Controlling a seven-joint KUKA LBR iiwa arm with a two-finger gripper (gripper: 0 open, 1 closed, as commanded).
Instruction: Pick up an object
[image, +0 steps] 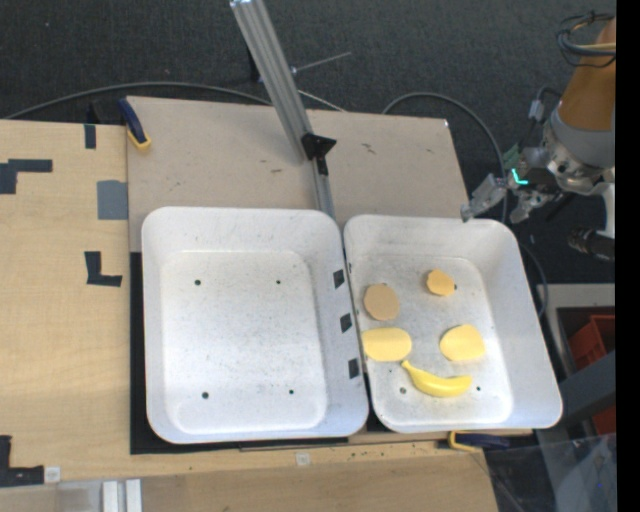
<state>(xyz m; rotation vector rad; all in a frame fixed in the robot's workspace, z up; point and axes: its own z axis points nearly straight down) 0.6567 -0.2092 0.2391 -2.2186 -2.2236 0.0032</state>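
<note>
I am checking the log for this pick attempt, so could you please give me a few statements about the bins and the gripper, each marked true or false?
1. All five yellowish and tan pieces lie in the right bin. True.
2. The banana lies nearest that bin's front edge. True.
3. The gripper holds the banana. False: it is above the bin's far right corner, away from every piece.
4. The tan round piece lies in the left bin. False: it lies in the right bin, near the divide.
5. The small orange-yellow piece touches the banana. False: they lie well apart.
</note>
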